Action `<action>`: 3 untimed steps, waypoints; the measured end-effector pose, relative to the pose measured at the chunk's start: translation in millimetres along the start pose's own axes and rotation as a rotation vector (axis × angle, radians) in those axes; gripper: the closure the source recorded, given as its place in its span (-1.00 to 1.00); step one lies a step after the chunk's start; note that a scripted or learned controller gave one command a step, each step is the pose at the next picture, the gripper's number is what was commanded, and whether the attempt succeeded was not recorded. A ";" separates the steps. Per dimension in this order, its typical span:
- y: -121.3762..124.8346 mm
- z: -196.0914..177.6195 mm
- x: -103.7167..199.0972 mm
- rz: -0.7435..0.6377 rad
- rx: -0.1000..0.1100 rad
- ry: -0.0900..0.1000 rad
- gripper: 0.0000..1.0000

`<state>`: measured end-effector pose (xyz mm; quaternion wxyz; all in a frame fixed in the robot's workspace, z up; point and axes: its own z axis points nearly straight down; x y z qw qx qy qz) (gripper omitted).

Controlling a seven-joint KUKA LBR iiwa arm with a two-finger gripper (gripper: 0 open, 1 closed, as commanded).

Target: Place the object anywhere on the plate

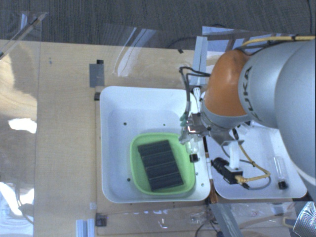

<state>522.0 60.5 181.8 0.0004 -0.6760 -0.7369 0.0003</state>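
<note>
A lime green plate (134, 154) lies in the front right part of the left white bin (114, 127). A dark grey ribbed rectangular object (159, 165) lies flat on the plate, reaching from its middle to its front. My gripper (191, 141) hangs under the grey and orange wrist (224, 90), over the plate's right rim and the wall between the two bins. It stands just right of the dark object.
The right white bin (256, 191) holds a clear tube with a dark cap (280, 171) near its right side. A black connector with yellow cable (232, 176) hangs from the arm over that bin. The big grey arm covers the upper right.
</note>
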 end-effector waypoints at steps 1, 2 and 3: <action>-29.6 -0.1 43.0 -0.171 0.001 0.000 1.00; -29.6 0.0 42.6 -0.170 0.001 0.000 -1.00; -17.5 -1.0 -9.6 -0.221 -0.002 0.000 -1.00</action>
